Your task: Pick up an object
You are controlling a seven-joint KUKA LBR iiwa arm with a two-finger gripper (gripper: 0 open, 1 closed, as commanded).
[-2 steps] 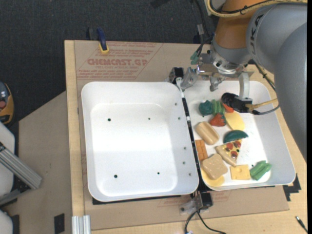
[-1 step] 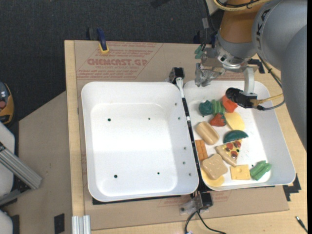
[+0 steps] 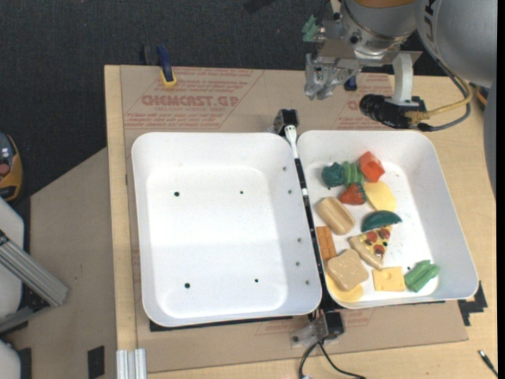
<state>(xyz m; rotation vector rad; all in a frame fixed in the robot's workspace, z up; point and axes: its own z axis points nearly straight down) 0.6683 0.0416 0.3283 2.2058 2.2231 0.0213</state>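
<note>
A robot lab: a grey arm [image 3: 461,22] at a bench [image 3: 118,212] with two white bins [image 3: 209,235] (toy food [image 3: 347,271] in one), a clamp [image 3: 166,68] at its far left corner.

Bright, even light from above nearly washes out the white left bin [image 3: 213,235] and right bin [image 3: 442,188], the dark floor [image 3: 55,61] past the left edge of the bench [image 3: 237,93] is dim and grainy, and my gripper [image 3: 323,84] and arm [image 3: 465,22] look slightly soft.

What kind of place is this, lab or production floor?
Most likely a robotics lab bench for grasp trials, not a line: a white left bin and right bin side by side on a printed board, plastic toy food in the right one, the arm's pincer above the board.
</note>
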